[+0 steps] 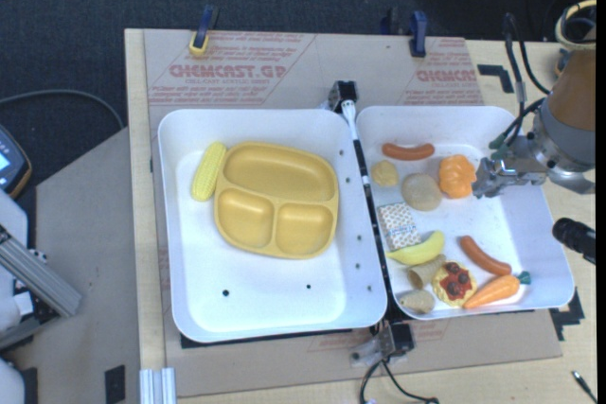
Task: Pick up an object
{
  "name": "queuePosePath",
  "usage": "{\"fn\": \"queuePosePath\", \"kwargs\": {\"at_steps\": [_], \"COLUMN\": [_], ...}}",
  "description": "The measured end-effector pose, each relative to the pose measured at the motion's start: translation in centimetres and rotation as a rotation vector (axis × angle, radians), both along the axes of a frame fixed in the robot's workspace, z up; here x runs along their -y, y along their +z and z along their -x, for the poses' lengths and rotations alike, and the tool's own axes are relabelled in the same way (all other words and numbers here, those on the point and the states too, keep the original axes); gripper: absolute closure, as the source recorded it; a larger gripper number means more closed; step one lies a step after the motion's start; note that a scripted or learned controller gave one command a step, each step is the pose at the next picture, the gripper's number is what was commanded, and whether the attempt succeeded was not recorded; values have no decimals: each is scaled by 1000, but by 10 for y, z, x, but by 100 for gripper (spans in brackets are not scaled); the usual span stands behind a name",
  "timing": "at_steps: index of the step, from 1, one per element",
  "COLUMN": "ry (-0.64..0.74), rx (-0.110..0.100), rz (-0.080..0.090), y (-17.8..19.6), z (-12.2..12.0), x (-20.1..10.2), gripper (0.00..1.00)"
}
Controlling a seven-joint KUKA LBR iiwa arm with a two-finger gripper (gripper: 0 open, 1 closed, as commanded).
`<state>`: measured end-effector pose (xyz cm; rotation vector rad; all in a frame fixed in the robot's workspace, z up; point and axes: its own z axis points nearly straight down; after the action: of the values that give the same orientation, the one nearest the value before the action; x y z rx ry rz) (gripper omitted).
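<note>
The gripper [489,177] is seen low over the right bin [530,232], just beside an orange [456,175], though its finger state cannot be told, while a yellow tray [276,200] and corn [208,170] are left in the left bin [246,303].

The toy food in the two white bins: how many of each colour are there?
Yellow: 2, corn cob, banana
Orange: 2, orange fruit, carrot
Red-brown sausages: 2
Tan or beige lumps: 4
White packet: 1
Red-topped tart: 1
Total: 12
</note>
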<state>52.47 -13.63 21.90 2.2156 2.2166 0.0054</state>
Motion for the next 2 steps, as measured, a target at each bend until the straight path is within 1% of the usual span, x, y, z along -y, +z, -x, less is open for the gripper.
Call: {"fn": "queuePosePath", "kwargs": {"at_steps": [1,2], "ry": [1,3], "rx": [-4,-4], "rz": [-1,-2], "y": [6,15], "z": [-1,-16], "x": [0,-49], "gripper": [100,100]}}
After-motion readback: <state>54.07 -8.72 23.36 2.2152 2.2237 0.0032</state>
